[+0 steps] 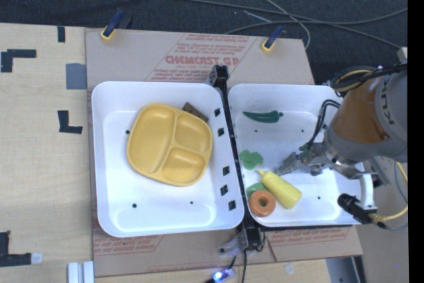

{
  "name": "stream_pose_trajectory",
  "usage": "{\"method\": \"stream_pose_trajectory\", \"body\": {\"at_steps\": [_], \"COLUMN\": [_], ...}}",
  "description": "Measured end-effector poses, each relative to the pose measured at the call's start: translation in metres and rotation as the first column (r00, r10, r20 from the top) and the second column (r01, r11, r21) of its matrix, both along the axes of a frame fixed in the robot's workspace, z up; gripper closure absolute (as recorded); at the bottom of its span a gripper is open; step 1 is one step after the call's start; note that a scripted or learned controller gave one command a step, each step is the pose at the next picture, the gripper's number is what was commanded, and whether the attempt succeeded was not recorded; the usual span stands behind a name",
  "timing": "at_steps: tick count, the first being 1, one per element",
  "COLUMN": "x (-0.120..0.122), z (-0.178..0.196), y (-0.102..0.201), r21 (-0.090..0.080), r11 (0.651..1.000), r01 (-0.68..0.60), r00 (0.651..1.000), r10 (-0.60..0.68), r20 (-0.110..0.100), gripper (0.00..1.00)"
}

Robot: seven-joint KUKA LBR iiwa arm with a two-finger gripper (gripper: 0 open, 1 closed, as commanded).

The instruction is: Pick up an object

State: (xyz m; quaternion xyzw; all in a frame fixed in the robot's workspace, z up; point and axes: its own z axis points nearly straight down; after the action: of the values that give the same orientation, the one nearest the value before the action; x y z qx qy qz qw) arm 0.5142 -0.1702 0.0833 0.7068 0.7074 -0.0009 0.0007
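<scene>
Bottle [281, 188] — yellow, lying in the right bin [301, 95] at 6 o'clock, orange ring [262, 203] touching it, gripper [290, 163] just above — fingers spread, grasping nothing, plate [169, 144] in left bin [106, 142].

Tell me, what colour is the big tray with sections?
Yellow. The divided tray in the left bin shows clearly in the camera view.

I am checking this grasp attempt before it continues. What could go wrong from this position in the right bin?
1. The yellow bottle, orange ring and light green piece lie close together, so the gripper may push one while reaching another.
2. The bottle looks rounded and lies tilted; it may roll or slip away.
3. The ring sits near the bin wall, leaving little room for the fingers.
</scene>
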Motion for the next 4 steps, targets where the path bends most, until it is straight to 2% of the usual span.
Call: {"method": "stream_pose_trajectory", "body": {"at_steps": [1, 4], "x": [0.001, 0.010], "z": [0.013, 0.185], "y": [0.000, 0.014], "r21": [-0.001, 0.001], "r11": [1.000, 1.000], "r01": [0.000, -0.001], "r00": [1.000, 1.000], "r10": [0.000, 0.001], "r20": [0.002, 0.005], "gripper": [1.00, 1.00]}}
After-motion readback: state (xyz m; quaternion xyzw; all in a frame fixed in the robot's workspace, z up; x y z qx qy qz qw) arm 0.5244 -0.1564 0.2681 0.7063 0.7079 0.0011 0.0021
